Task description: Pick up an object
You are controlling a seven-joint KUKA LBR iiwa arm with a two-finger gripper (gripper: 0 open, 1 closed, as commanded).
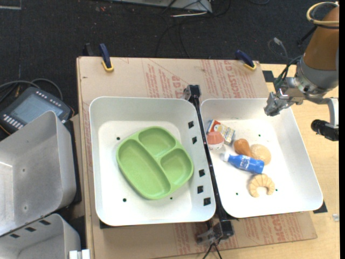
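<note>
Above the right bin's [302, 144] far right corner hangs the gripper [272, 108], reached in from the right on the grey arm [318, 77] with its orange band [326, 45]; cannot tell whether spread or pressed together, and nothing seen between its tips.

Below and left of the gripper, well apart from it, lies a cluster of small things on the bin floor. Nearest the cluster's middle lies the bottle [245, 163], blue with a white cap, flat on its side, long axis slanting from upper left to lower right, cap end pointing up-left, away from the gripper. Just beyond the bottle, on the gripper's side, sit an orange-brown egg-like piece [242, 145] and a pale bun [261, 153], both touching or nearly touching it. Farther left of the gripper, by the bin's left wall, lie a red-and-white packet [214, 127], a pinkish round piece [215, 139] and a small wrapped block [228, 134], close together. Farthest below the gripper lies the croissant [261, 185], curved, horns pointing down.

Far to the gripper's left, in the left bin [102, 117], rests a green divided plate [154, 162], long axis slanting from upper right to lower left.
</note>
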